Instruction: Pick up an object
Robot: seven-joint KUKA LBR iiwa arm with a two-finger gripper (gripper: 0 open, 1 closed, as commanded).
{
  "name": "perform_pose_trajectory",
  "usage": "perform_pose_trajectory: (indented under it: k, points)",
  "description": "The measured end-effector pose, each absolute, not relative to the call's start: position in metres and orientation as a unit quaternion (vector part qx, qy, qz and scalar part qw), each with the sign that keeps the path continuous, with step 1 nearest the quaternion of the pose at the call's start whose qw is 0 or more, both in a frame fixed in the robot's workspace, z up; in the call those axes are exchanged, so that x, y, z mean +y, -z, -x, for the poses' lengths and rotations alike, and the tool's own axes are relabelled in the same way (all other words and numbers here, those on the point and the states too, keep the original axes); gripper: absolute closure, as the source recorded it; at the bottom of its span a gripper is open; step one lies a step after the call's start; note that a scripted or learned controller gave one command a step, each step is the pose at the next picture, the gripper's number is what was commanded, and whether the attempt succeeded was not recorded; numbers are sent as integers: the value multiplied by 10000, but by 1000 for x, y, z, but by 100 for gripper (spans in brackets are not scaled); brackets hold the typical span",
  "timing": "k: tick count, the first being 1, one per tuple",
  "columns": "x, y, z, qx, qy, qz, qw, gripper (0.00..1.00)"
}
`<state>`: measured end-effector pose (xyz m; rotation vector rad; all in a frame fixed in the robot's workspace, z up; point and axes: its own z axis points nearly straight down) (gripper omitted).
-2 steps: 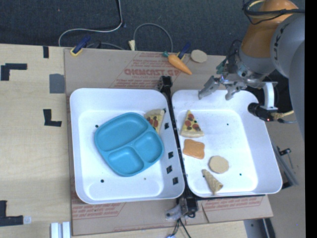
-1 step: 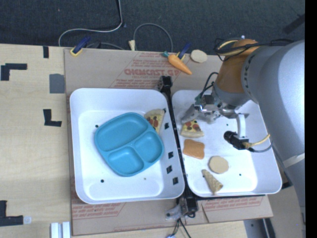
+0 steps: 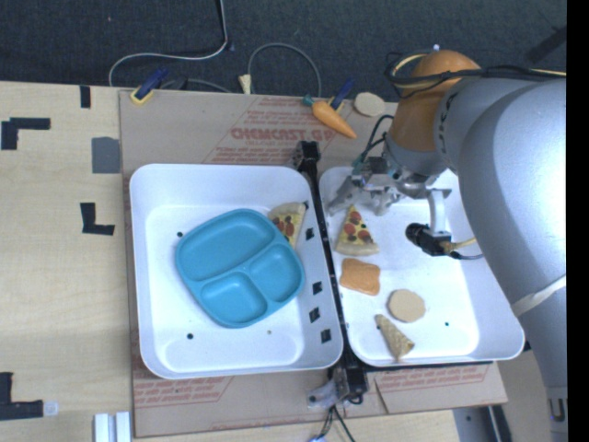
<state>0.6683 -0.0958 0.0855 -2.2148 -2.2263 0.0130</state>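
We see our arm as a thick, smooth, light-grey rounded casing with a soft sheen. Above the wrist sits a glossy orange band, dome-shaped, with a thin dark cable looping over its top. Below it our tool is a cluster of grey metal parts, with a black cylindrical fitting and a thin cable alongside.

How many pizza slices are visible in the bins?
2. One pizza slice lies in the left bin, at the blue tray. Another lies in the right bin near the gripper, which may hide more.
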Motion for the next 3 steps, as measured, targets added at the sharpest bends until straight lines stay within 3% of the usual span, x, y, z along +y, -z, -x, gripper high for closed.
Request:
perform_pose_trajectory:
  k: [1,2,3]
  points:
    - [-111,-86,-652,-7074,6,7068,-15,0]
    - [-98,-86,-638,-7078,2,7064,-26,0]
    - [-100,-85,-669,-7083,-9,7059,0,0]
